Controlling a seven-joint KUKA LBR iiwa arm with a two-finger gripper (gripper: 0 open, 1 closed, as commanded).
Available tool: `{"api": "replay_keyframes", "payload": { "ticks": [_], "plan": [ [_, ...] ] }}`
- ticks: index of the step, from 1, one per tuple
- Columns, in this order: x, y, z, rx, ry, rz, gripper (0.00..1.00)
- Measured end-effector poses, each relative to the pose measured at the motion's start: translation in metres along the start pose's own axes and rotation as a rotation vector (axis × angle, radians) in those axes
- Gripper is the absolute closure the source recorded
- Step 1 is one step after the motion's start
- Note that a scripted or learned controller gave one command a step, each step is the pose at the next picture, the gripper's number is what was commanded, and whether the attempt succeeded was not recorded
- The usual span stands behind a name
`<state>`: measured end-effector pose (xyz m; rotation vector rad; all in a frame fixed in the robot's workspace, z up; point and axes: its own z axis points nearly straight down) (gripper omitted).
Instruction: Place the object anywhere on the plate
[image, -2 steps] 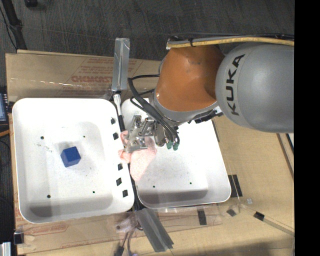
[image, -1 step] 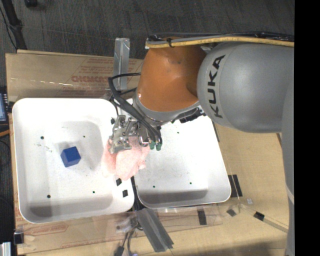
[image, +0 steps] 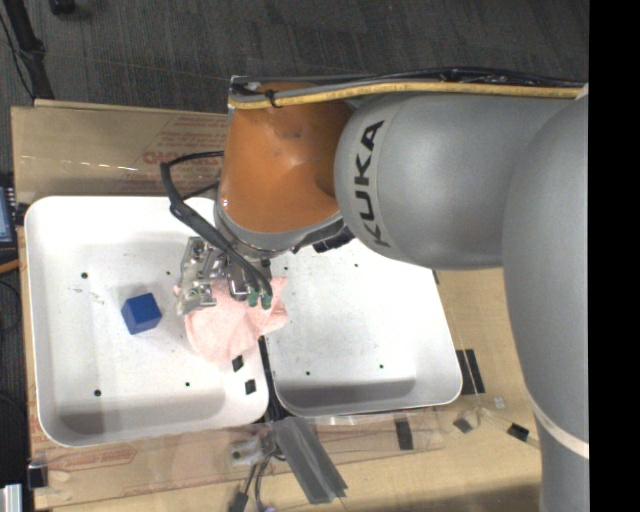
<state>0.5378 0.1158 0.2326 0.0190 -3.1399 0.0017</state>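
Observation:
A small blue cube (image: 141, 312) lies on the floor of the left bin (image: 60, 250), left of a pink plate (image: 228, 333). The plate sits at that bin's right side, near the divide between the two bins. My gripper (image: 230, 290) hangs low over the plate's upper part, at the end of the orange wrist (image: 275, 170). It is open: a silver finger (image: 200, 292) stands on the left and a green-tipped one (image: 263, 296) on the right, with only pink plate showing between them. The cube lies well to the gripper's left, apart from it.
The right bin (image: 390, 330) lies under the big grey arm (image: 450, 160), which hides the bin's far half. Black cables (image: 180, 205) loop off the wrist over the left bin's back wall. Cardboard (image: 100, 140) and tape marks edge the bench.

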Motion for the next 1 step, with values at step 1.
{"api": "replay_keyframes", "payload": {
  "ticks": [1],
  "plan": [
    [-0.0002,-0.0002,-0.0003,0.000,-0.001,0.000,0.00]
  ]
}}
